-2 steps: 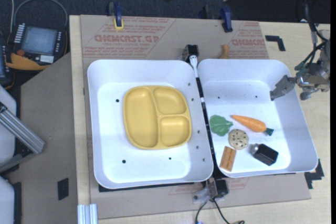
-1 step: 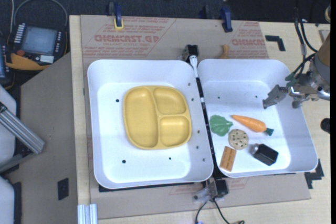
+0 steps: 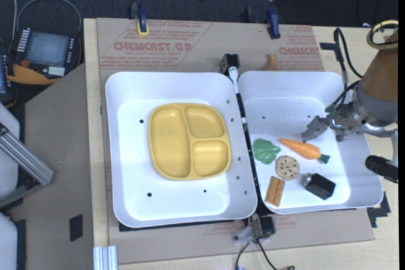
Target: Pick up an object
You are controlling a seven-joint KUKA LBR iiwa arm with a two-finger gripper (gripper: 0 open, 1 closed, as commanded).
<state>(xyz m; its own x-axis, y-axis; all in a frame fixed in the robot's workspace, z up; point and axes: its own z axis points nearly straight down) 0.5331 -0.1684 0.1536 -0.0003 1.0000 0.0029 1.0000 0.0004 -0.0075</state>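
Carrot (image 3: 301,148) lies mid right bin (image 3: 297,88), with green leaf (image 3: 266,150), cookie (image 3: 287,167), brown block (image 3: 274,191) and black block (image 3: 319,186) toward the bin's front edge. Gripper (image 3: 314,131) hangs just beyond the carrot, holding nothing; its finger spread cannot be made out. Arm (image 3: 380,92) is cut off at the right. Left bin (image 3: 120,136) carries a yellow divided tray (image 3: 188,140). Cardboard (image 3: 152,41) reads "CHEMCAST G.P"; smaller print is illegible.

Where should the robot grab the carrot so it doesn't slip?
Probably around the thick orange middle of the carrot, coming straight down from above. It lies flat and slanted in the right bin, narrow across, so the jaws should close across its width. The leaf sits near its tip, so stay clear of that end.
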